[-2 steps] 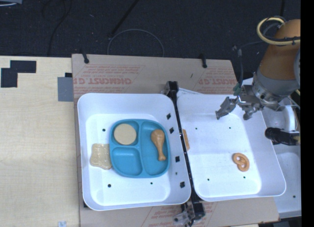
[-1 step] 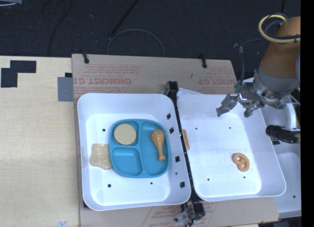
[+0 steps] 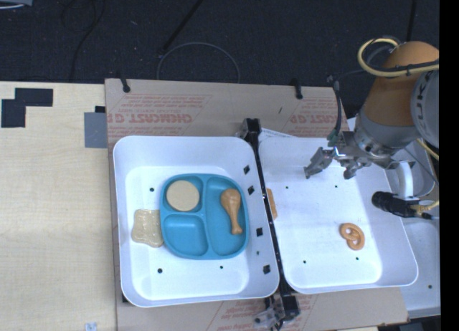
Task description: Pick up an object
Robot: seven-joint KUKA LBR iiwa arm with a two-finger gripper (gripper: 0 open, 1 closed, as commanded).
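Nearest you, at the bottom of the view, two shallow white bins sit side by side on a cardboard sheet. In the left bin [image 3: 136, 179] a blue divided tray [image 3: 192, 240] lies flat, holding a round tan disc [image 3: 182, 195] in its upper left compartment and a toy drumstick [image 3: 232, 210] in its right compartment. A pale bread-like slice [image 3: 147, 228] rests on the bin floor, touching the tray's left edge.

In the right bin [image 3: 315, 251] a small pretzel [image 3: 352, 236] lies alone toward the near right; standing well apart from everything, it looks to you like the easiest thing to pick up. A thin tan piece [image 3: 271, 204] lies against the divider between the bins.

Farther back, the gripper [image 3: 332, 164] hangs over the right bin's far edge, fingers spread apart with nothing between them. Behind it the grey arm with its orange band [image 3: 401, 79] enters from the right.
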